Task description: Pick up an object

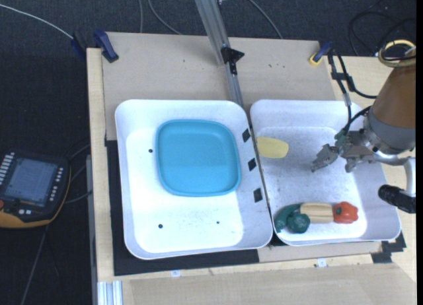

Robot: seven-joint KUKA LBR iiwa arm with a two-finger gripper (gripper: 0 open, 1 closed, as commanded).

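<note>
- You see no legible writing or brand marks.
- The gripper (334, 156) hangs over the right bin (291, 185); its fingers stand apart, clamping nothing.
- Left of the gripper lies a yellow piece (272, 147).
- Below it lie a green object (293, 220), a tan block (316, 212) and a red object (345, 212).
- The wooden table (165, 72) stands on dark carpet (39, 46).

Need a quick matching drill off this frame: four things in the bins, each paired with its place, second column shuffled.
Things:
1. blue plate
2. yellow piece
3. green toy
4. tool

Places:
A. near edge of the right bin, left end of a row of three items
B. over the middle of the right bin
C. in the left bin
D. far left of the right bin, by the divider

Pairs: 1-C, 2-D, 3-A, 4-B
</note>
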